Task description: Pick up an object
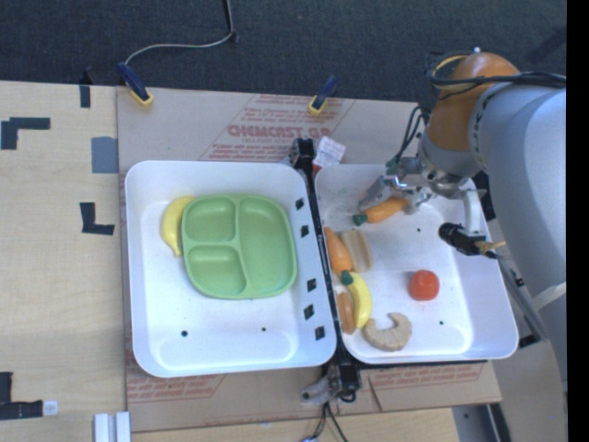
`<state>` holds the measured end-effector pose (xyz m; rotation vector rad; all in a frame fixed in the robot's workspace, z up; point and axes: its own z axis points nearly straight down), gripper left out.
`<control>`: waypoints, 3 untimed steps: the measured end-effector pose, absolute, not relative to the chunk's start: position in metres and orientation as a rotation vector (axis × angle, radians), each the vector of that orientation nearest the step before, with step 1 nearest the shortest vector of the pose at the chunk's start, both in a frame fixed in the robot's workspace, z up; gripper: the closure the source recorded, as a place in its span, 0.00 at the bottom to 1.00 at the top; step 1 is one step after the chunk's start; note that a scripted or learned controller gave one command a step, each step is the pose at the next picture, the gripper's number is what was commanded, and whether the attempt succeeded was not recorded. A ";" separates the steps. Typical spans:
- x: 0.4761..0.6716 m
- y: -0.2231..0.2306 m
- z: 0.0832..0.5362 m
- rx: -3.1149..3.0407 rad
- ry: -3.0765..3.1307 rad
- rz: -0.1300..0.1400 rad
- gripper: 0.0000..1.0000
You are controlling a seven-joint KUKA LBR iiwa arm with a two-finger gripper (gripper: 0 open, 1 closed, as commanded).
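Left bin [147,339]: green tray [237,245] over yellow banana [172,225]. By the divider, hot dog [345,251], banana [360,300], biscuit [388,332]; tomato [423,284] apart. Carrot [385,212] at hand [398,188], seemingly pinched near one end; hand's grasp impossible to confirm. Risk: slipping or pivoting out when lifted.

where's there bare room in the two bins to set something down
Left bin: bare floor along its near edge, below the green tray. Right bin: open patch between the tomato and the carrot. Crowded along the divider, around the banana.
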<state>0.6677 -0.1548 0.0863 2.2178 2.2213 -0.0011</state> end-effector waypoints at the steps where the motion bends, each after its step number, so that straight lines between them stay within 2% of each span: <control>1: 0.669 -0.146 0.086 2.218 2.220 -0.002 0.00; 3: 0.669 -0.115 0.086 2.218 2.221 -0.001 0.00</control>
